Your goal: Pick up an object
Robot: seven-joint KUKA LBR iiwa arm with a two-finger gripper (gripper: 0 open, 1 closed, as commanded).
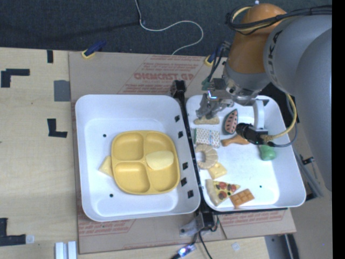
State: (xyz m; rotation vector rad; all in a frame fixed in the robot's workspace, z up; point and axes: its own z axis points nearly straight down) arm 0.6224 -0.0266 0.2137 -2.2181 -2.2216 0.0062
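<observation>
My gripper (pixel 207 111) hangs low in the right bin (pixel 280 188), over its upper left part. Its metal fingers reach down to a tan flat piece (pixel 207 121) lying just below them. A cracker-like square (pixel 207 137) and a ring-shaped pastry (pixel 206 156) lie below that. A watermelon slice (pixel 231 121) sits just right of the gripper, with an orange drumstick shape (pixel 235 141) and a green piece (pixel 266 152) further right. Whether anything sits between the fingers is hidden.
A pale wedge (pixel 218 171), a pizza slice (pixel 220 190) and an orange waffle bar (pixel 241 197) lie at the right bin's lower left. The left bin (pixel 91 117) holds a yellow divided plate (pixel 144 162) with a pale slice (pixel 160 159) on it. A black clip (pixel 178 88) stands between the bins.
</observation>
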